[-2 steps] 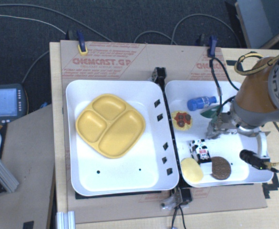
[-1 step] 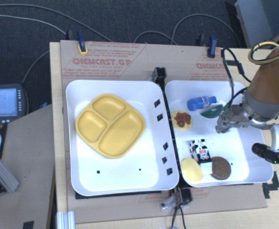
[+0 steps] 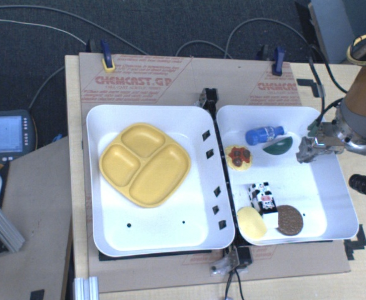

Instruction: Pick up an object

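The right bin (image 3: 333, 195) holds several small objects. A blue bottle (image 3: 263, 134) lies on its side near the back, with a dark green bowl-like piece (image 3: 279, 146) touching it on the right. A red and yellow pizza-like toy (image 3: 239, 157) lies at the bin's left wall. Toward the front sit a black and white cow figure (image 3: 263, 198), a pale yellow lump (image 3: 251, 223) and a brown round cookie (image 3: 289, 220). My gripper (image 3: 309, 150) hangs over the right bin's back right part, just right of the green piece, with nothing visibly between its fingers.
The left bin (image 3: 107, 224) carries a yellow divided plate (image 3: 146, 164). Black clips line the divider (image 3: 215, 167) between the bins. Two blue clamps (image 3: 107, 60) hold the cardboard at the back. Cables run behind the bench.
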{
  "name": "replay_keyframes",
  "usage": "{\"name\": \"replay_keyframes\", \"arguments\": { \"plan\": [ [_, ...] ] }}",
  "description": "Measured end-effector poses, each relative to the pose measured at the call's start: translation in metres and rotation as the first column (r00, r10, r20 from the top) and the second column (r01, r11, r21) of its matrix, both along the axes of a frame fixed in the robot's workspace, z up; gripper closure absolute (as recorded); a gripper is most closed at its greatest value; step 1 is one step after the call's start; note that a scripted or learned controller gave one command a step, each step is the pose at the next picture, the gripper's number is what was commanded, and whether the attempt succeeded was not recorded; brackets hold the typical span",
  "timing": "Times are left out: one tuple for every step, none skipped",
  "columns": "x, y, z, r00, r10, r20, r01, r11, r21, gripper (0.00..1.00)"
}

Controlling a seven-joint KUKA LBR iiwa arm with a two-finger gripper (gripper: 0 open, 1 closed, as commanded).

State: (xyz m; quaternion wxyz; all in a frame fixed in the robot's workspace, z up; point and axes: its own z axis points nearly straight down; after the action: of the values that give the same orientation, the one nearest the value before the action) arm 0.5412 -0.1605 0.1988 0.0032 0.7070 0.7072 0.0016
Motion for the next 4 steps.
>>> {"name": "replay_keyframes", "arguments": {
  "plan": [
    [0.003,0.005,0.063,1.0,0.002,0.002,-0.002,1.0,0.0,1.0],
    [0.007,0.053,0.054,1.0,0.006,-0.008,-0.006,1.0,0.005,1.0],
    [0.007,0.113,0.057,1.0,0.007,-0.008,-0.007,1.0,0.006,1.0],
    [0.005,0.168,0.059,1.0,0.007,-0.008,-0.007,1.0,0.006,1.0]
  ]
}}
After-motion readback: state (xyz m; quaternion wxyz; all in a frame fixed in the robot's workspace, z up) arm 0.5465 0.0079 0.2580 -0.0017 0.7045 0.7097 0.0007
